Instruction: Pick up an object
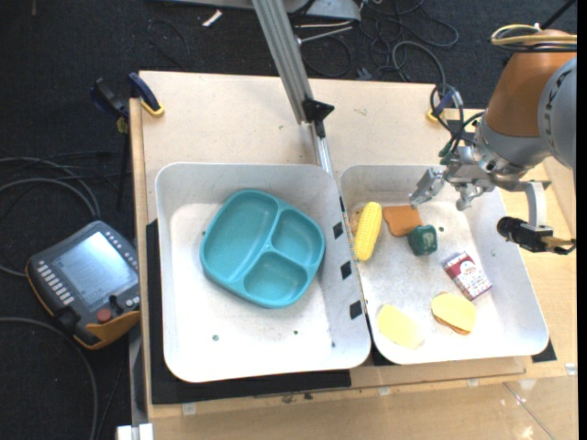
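In the right bin lie a yellow corn cob, an orange-brown block, a small dark green object, a red and white box, a yellow and orange bun-like piece and a flat yellow piece. My gripper hangs over the bin's far end, just right of and above the orange-brown block. It is open, its two fingers spread apart with nothing between them.
The left bin holds a teal divided plate. A metal pole slants down to the wall between the bins. A teach pendant lies left of the bench. Cables cross the floor behind.
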`<action>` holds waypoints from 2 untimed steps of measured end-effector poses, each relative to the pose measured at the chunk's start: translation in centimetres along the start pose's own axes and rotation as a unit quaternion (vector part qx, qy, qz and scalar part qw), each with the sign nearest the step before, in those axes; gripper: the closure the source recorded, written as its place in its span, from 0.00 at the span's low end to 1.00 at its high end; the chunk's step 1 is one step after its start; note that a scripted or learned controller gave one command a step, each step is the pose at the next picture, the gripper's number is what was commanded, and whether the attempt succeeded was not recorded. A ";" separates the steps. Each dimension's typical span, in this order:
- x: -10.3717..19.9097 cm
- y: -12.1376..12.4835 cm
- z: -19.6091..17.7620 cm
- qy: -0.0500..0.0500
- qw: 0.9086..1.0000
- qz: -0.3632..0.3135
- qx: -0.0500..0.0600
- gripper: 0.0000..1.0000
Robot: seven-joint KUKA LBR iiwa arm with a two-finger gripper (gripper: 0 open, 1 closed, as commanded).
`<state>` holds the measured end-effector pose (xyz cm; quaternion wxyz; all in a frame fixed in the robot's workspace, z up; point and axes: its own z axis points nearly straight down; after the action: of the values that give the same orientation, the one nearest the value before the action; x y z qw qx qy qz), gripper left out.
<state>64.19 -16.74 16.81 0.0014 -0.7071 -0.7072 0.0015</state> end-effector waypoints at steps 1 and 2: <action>0.3 -0.7 4.6 0.000 1.000 0.000 0.000 0.00; 0.4 -0.6 7.2 0.000 1.000 0.000 -0.003 0.00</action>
<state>63.53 -16.38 9.61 -0.0006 -0.7070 -0.7072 -0.0002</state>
